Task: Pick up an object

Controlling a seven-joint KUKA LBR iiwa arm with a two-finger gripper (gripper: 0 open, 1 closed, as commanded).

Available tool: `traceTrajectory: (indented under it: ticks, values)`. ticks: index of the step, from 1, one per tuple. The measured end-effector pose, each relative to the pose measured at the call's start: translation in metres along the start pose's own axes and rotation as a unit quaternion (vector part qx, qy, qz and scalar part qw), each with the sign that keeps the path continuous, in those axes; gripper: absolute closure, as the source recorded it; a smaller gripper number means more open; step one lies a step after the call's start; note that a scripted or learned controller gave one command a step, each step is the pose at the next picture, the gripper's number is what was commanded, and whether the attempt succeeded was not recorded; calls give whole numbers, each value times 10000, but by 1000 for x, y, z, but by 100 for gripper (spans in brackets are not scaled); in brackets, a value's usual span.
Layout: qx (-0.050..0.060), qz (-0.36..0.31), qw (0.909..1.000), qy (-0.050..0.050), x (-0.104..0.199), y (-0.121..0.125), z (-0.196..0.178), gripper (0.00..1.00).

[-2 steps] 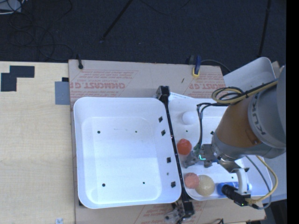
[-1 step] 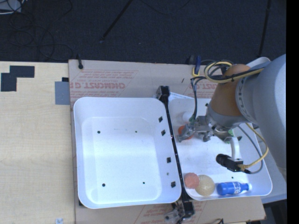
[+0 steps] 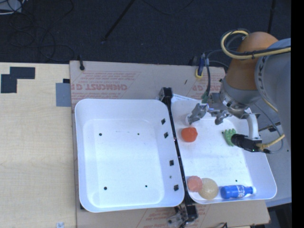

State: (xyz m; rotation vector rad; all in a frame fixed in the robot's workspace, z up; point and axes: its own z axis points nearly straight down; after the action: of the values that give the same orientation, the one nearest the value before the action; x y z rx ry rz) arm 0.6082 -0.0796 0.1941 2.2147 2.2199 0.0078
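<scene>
1. The pincer [image 3: 205, 119] hung over the far end of the right bin [image 3: 266, 174], at about 11 o'clock from that bin's middle. Its two fingers were spread wide, with nothing between them and nothing touching them.
2. One orange-red ball [image 3: 189, 134] lay on the bin floor at 7 o'clock from the pincer, near its left finger but apart from it.
3. One small green thing [image 3: 230, 137] (its shape was too small to make out) sat at 4 o'clock from the pincer.
4. At the bin's near edge there were three more things. One pink ball [image 3: 193, 182] lay at 7 o'clock and touched one pale yellowish ball [image 3: 209, 188]. One blue bottle [image 3: 236, 191] lay on its side at 5 o'clock.
5. That made five loose things, all in the right bin.
6. The two white bins stood side by side on the worktop [image 3: 33, 151], the left bin [image 3: 123, 151] at 9 o'clock from the right one.
</scene>
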Motion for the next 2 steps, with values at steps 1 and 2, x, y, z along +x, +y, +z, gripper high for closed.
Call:
traceTrajectory:
  ticks: [1, 2]
  values:
    - [64, 20, 10000, 4, -18, -15, 112, 0]
    - [3, -4, 10000, 0, -3, 25, 26, 0]
